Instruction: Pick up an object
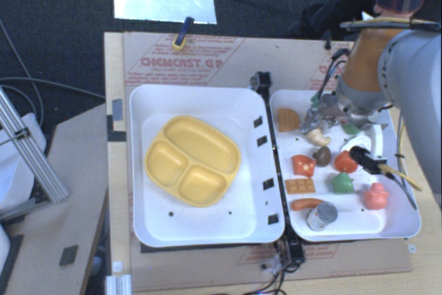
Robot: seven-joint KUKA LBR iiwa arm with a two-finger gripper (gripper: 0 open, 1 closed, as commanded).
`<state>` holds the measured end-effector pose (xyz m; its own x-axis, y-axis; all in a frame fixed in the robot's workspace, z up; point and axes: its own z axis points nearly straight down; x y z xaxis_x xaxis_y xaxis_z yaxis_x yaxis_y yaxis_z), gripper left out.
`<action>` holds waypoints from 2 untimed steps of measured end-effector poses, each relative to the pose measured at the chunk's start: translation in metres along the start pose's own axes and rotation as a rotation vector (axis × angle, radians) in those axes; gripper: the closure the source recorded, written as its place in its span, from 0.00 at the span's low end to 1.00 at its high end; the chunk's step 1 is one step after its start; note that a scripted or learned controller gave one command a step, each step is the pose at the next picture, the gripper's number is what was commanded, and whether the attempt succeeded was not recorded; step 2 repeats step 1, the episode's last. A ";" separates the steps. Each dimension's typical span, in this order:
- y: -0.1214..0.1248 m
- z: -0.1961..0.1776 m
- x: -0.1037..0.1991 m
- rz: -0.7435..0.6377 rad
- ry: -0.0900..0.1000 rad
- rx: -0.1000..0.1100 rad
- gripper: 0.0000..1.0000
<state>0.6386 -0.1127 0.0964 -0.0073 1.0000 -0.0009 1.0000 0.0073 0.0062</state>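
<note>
My gripper (313,126) hangs low over the back left part of the right bin (400,226), with the grey arm coming in from the right. Just below it lies a beige mushroom-shaped piece (319,139), touching or nearly touching the gripper. A brown toast piece (288,119) sits just to its left. Nearer the front lie a red piece (303,165), a brown lump (322,155), a red tomato (345,162), a green pepper (342,183), a pink piece (376,195), an orange waffle (300,185), a sausage (306,204) and a grey can (322,215).
The left bin (148,217) holds a yellow divided plate (192,160). A ridge with black clips (266,148) separates the two bins. A small green piece (351,128) and a white piece (377,138) lie under the wrist.
</note>
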 end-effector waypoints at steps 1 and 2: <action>-0.024 -0.095 0.056 -0.002 0.003 -0.004 1.00; -0.024 -0.095 0.056 -0.002 0.003 -0.004 1.00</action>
